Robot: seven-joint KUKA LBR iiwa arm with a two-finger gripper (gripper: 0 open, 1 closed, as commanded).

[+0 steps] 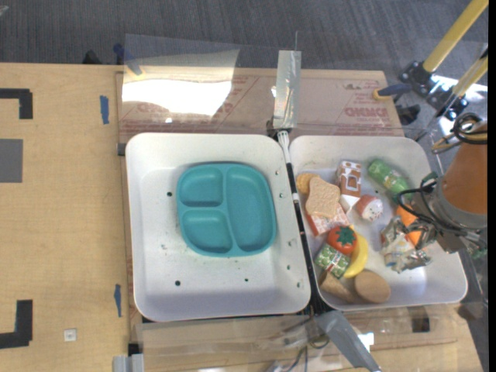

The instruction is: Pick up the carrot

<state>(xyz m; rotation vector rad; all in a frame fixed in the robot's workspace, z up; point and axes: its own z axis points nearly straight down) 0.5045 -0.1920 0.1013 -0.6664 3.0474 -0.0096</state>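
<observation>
The carrot (410,222) shows as a small orange piece near the right wall of the right bin (446,289), mostly hidden by the gripper. My gripper (403,242) hangs low over that spot, right on the carrot. The grey wrist with its orange band (473,178) reaches in from the right edge. Cables and metal parts crowd the tip, so I cannot make out whether the carrot is held.
Left of the gripper, toy food fills the right bin: a green bottle (386,176), a small carton (350,177), a bread slice (324,200), a tomato (342,239), a banana (359,259) and a brown roll (371,287). The left bin (147,231) holds a teal divided plate (227,208).
</observation>
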